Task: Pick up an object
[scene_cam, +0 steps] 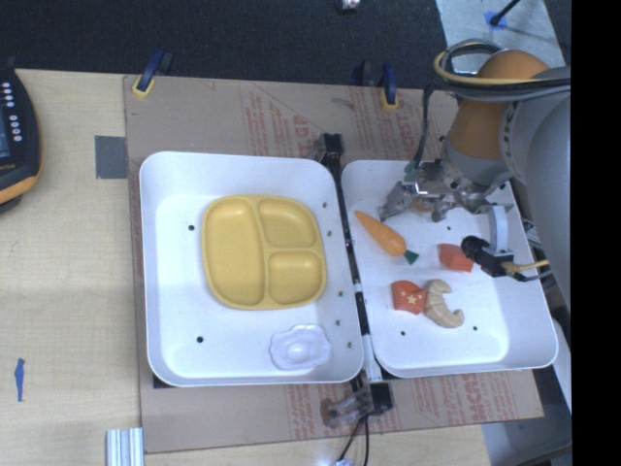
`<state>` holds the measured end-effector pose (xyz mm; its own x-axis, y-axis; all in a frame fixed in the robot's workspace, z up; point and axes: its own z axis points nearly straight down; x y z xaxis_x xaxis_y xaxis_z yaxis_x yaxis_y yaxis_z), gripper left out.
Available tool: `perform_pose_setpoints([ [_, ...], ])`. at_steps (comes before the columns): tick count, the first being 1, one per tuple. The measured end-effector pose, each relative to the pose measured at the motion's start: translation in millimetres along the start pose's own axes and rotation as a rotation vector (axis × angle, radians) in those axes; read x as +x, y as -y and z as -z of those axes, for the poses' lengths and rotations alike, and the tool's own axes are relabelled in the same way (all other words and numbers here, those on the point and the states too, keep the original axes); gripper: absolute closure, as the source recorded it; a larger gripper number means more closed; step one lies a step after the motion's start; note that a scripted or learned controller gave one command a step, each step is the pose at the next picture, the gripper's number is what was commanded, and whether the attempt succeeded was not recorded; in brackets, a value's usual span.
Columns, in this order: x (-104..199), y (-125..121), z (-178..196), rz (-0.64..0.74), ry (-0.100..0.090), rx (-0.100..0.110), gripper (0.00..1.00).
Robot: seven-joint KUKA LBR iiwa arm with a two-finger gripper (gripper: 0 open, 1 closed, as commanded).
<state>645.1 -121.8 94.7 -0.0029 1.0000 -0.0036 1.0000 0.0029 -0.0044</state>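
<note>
The end effector (424, 198) is hovering at the right bin's (524, 343) twelve o'clock edge, holding nothing; its opening I cannot tell. The carrot (380, 233), lying just toward seven o'clock, is seemingly its nearest target.

Two shallow white bins side by side on a brown cardboard sheet (291, 124) laid over a pale wooden bench (68, 289). Left bin (160, 260) holds a yellow divided plate (262, 250), three compartments, lying flat near centre. Blue clamps (388, 83) grip the cardboard's far edge. Black-and-orange handheld device (15, 134) at the left border, partly cut off. Grey tape patch (110, 155) beside the cardboard. Small shiny item (349, 1) on the dark floor beyond, possibly crumpled foil.
</note>
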Motion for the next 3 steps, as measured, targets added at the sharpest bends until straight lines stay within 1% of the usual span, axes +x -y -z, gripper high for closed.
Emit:
perform_pose_setpoints([
  [1, 25, 66, -4, 0.000, -0.005, 0.006, 0.00],
  [2, 9, 5, 24, 0.004, -0.001, -0.009, 0.00],
  [3, 16, -11, -4, 0.002, -0.004, 0.005, 0.00],
])
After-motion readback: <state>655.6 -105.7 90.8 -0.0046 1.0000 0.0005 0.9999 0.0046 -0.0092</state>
